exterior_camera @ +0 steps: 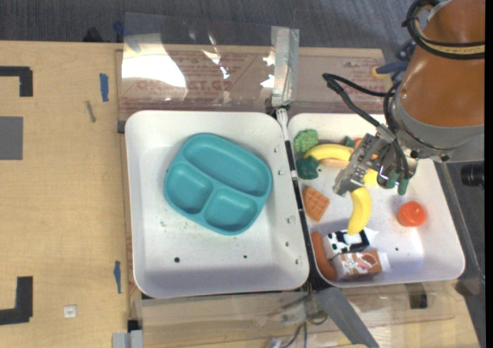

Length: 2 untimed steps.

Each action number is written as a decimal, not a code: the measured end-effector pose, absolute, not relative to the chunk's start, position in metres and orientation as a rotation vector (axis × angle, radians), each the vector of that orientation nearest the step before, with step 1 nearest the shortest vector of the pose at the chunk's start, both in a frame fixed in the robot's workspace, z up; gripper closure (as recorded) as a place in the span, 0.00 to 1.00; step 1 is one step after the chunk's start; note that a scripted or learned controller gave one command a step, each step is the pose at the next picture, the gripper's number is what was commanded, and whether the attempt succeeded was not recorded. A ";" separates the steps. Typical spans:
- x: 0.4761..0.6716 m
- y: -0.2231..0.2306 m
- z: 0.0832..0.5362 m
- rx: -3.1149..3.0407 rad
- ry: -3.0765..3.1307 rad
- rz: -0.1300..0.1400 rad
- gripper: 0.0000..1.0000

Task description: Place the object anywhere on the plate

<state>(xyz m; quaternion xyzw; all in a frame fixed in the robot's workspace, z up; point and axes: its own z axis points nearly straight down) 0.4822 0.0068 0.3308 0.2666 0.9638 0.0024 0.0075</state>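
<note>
Camera view has the teal plastic plate with three compartments (219, 182) lying flat in the left white bin (146, 262). My two-finger claw (362, 175) hangs over the right white bin (447, 258), and whether its fingers are spread or pressed together I cannot tell (they blur into the toys beneath). A yellow plastic banana (359, 212) lies just under my claw, a second yellow banana (327, 154) sits beside a green broccoli toy (306, 140), with an orange waffle piece (315, 202), an orange ball (411, 214) and a red-brown packet (359, 263) around them.
</note>
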 end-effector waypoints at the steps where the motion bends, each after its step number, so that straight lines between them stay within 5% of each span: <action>1: 0.550 0.045 0.247 0.833 3.037 -0.003 1.00; 2: 0.626 0.110 0.228 0.408 3.111 0.005 1.00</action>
